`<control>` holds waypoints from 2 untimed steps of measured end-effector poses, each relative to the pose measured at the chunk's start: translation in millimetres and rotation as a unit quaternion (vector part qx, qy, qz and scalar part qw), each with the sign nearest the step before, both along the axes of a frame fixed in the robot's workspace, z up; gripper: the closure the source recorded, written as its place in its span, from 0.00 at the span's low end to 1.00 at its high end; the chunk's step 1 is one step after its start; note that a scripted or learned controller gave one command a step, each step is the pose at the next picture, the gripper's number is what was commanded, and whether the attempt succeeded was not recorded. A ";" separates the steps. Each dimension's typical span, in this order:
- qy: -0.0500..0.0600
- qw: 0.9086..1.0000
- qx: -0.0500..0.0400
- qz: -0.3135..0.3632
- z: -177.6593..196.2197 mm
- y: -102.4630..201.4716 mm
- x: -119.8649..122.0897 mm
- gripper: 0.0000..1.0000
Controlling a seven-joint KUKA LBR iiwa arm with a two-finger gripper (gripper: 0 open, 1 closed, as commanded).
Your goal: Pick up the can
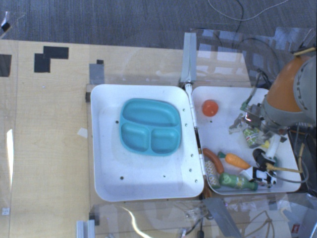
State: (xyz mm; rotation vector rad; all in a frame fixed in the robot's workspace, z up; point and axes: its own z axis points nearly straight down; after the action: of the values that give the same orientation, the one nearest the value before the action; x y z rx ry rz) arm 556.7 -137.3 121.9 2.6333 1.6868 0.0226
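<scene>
We see the grey arm's two-finger gripper [249,117] low over the right white bin [225,95], and we cannot tell its state. The can is hard to pick out; a green-labelled object [254,137] lies just beside the gripper. Nearby lie a red ball [210,107], an orange carrot [237,161] and a green bottle [237,181]; the left white bin [106,177] holds a blue divided plastic tray [150,126].

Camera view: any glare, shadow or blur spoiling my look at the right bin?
Camera view: lighting is even and soft; the shallow white right bin reads clearly, faint reflections streak the clear panels along the bottom edge, and the clutter beneath the grey arm's gripper looks small and slightly blurred.
</scene>
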 end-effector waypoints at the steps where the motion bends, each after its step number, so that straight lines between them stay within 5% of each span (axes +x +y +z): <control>1: 0.007 1.000 0.002 -0.015 -28.3 -28.2 22.9 0.00; 2: 0.004 1.000 0.002 -0.016 -33.1 29.0 17.6 0.00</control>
State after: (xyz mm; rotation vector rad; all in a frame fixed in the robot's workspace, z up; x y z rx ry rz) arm 574.3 -108.2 88.8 2.6660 1.6493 0.0136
